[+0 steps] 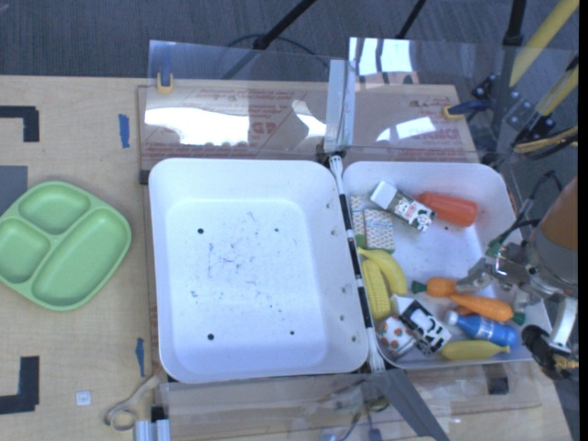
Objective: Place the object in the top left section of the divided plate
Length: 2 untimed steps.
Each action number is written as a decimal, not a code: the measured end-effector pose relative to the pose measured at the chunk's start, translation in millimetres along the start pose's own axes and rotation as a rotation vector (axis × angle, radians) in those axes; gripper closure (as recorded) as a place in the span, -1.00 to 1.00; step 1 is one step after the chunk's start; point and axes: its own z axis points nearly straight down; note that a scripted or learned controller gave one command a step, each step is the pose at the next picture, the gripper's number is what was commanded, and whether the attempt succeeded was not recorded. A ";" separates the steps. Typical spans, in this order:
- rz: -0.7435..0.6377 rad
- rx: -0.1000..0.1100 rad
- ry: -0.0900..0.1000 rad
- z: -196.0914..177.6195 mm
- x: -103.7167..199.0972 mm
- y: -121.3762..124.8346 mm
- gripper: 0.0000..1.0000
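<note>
Plate (62, 243), green and divided, lies on the bench (73, 108) at nine o'clock, well apart from the right bin (494, 184). That bin at three o'clock holds bananas (381, 278), carrots (473, 303), a blue bottle (482, 330). The arm's gripper (505, 269) hangs over its right rim; whether the claw is released or clenched, I cannot tell.

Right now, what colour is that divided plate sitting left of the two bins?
Light green, all over. The divided plate shows clearly in the camera view.

No legible text on any item. Clear panels (276, 122) behind the bins carry faint reddish print, too blurred to read. Small carton (401, 205) markings unreadable.
</note>
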 end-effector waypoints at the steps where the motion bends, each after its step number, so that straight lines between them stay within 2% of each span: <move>1: 0.326 0.003 0.007 29.0 39.8 77.0 -1.00; 2: 0.506 0.000 -0.001 -32.3 57.7 160.8 -1.00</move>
